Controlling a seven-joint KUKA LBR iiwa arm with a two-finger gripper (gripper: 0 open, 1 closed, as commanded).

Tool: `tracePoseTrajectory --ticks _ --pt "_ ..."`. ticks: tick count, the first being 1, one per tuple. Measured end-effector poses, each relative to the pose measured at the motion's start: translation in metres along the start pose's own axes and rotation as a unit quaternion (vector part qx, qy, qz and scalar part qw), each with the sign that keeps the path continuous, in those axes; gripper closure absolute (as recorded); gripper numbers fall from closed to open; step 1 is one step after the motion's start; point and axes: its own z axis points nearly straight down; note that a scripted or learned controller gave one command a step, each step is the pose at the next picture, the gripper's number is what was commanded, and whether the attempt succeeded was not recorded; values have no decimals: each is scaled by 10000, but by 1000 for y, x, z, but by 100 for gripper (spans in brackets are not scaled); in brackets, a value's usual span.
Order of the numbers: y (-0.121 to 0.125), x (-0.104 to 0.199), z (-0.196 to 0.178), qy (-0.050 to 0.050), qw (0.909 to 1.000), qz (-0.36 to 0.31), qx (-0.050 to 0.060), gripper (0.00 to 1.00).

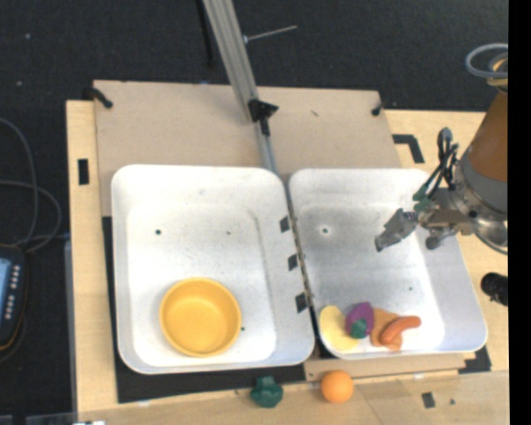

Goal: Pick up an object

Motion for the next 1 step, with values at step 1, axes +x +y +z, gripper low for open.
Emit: tracePoseTrajectory --ticks 1 --pt "0 0 0 2 10000 7 1 0"
